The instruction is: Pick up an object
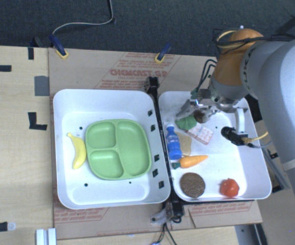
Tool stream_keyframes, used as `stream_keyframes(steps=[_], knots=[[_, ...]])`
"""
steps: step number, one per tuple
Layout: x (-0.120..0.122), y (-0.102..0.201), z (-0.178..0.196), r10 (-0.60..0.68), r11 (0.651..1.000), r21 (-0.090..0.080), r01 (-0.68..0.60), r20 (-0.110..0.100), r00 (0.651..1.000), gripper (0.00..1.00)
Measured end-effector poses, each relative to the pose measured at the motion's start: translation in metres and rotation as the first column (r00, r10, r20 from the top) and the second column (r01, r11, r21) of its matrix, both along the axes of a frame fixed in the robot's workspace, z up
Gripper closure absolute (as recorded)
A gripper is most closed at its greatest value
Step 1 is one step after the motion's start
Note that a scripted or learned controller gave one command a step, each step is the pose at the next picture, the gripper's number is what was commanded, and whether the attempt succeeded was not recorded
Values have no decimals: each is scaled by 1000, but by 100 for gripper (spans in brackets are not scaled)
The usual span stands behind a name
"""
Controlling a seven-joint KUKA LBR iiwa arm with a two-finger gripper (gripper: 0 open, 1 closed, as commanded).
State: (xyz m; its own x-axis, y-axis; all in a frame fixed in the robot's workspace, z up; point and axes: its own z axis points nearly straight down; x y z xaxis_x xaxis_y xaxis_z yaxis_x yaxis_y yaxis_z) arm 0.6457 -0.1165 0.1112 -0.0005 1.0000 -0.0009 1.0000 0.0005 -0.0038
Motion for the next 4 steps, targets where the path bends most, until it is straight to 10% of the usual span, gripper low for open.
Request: stream_keyframes(steps=[1,2,3,4], knots=[[19,-19,-23,-4,1000,6,4,-26,1000,0],[19,-26,-8,-6,1000,-4,6,-32,999,100],[20,-25,-8,-5,1000,-8,5,-21,1000,0],[20,-26,2,-5,1000,-9,4,-20,1000,100]])
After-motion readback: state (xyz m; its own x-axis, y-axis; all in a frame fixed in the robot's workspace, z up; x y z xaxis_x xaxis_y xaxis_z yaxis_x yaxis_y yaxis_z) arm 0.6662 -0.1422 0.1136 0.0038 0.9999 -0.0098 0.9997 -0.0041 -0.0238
